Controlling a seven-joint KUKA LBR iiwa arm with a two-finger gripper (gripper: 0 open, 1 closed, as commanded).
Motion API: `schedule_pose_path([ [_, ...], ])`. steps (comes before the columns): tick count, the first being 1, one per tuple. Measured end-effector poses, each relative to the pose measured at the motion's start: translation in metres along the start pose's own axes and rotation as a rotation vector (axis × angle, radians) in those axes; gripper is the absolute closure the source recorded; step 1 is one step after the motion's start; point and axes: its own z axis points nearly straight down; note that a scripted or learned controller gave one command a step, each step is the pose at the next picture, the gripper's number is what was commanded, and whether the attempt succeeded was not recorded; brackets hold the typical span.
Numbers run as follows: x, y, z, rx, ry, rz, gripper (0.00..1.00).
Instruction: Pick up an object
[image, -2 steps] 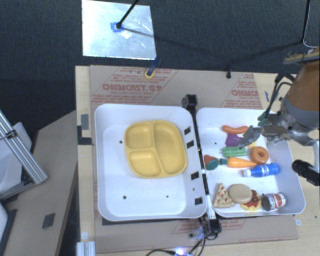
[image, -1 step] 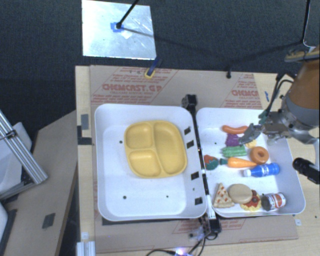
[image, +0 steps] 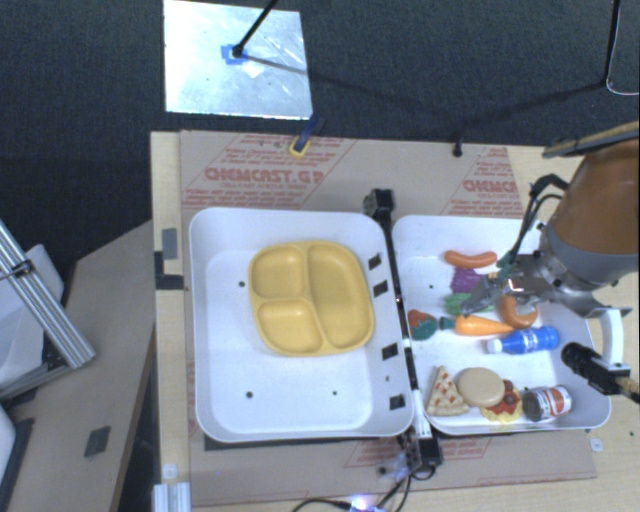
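Note:
The right white bin (image: 590, 415) holds several toy foods. A red-orange sausage (image: 470, 258) lies at the back, with purple grapes (image: 463, 282) just in front of it. An orange carrot (image: 482, 325) with a green and red piece (image: 422, 325) at its left end lies mid-bin. Nearby are a curved orange piece (image: 520, 313), a blue bottle (image: 523, 342), a pizza slice (image: 447, 392), a burger (image: 481, 385) and a can (image: 547, 402). My gripper (image: 500, 290) hangs low over the bin's middle, between the grapes and the curved orange piece, just above the carrot.
The left white bin (image: 215, 400) holds a yellow divided plate (image: 308, 297). A black hinge strip (image: 392, 300) runs between the bins. The arm's grey and orange body (image: 600, 215) covers the right bin's far right corner. A metal sheet (image: 238, 60) lies beyond the bench.

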Motion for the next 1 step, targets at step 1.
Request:
schedule_pose_path([
  [1, -0.0049, 0.0013, 0.0617, 0.001, 0.000, 0.001, 0.00],
])
